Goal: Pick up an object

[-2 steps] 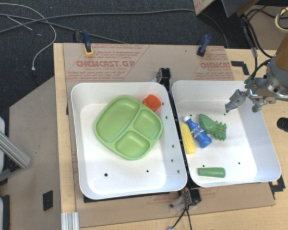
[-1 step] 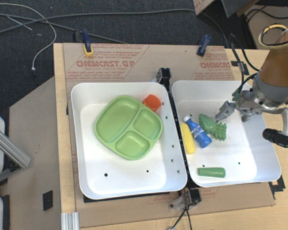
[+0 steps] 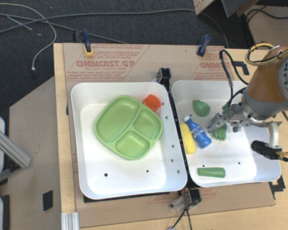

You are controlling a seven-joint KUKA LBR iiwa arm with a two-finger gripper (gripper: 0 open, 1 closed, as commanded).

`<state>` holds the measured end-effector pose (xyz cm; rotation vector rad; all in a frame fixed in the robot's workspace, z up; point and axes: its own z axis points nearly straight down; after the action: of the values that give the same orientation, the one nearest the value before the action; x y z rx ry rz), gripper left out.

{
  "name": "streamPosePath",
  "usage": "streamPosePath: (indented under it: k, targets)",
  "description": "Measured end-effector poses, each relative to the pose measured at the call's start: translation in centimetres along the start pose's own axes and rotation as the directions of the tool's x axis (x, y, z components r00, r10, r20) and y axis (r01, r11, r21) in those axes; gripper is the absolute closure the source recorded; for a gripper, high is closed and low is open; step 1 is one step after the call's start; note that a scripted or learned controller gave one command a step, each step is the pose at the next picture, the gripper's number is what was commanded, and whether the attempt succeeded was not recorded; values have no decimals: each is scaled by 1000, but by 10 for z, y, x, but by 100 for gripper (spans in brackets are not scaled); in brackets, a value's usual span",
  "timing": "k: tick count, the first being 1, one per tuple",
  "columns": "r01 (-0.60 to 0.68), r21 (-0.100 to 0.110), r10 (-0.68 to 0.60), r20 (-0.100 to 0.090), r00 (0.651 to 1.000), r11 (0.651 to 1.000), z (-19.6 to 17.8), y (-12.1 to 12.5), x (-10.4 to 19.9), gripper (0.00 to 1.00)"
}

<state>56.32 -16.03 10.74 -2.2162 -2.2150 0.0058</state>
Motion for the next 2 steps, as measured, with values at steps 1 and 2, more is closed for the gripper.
streamPosePath:
  k: [1,2]
  targets:
    - [0,-10,0,2,1000,1000,-15,3,-1,100]
    - [1,-15,-1,5,1000,1000,-61,10,-2,100]
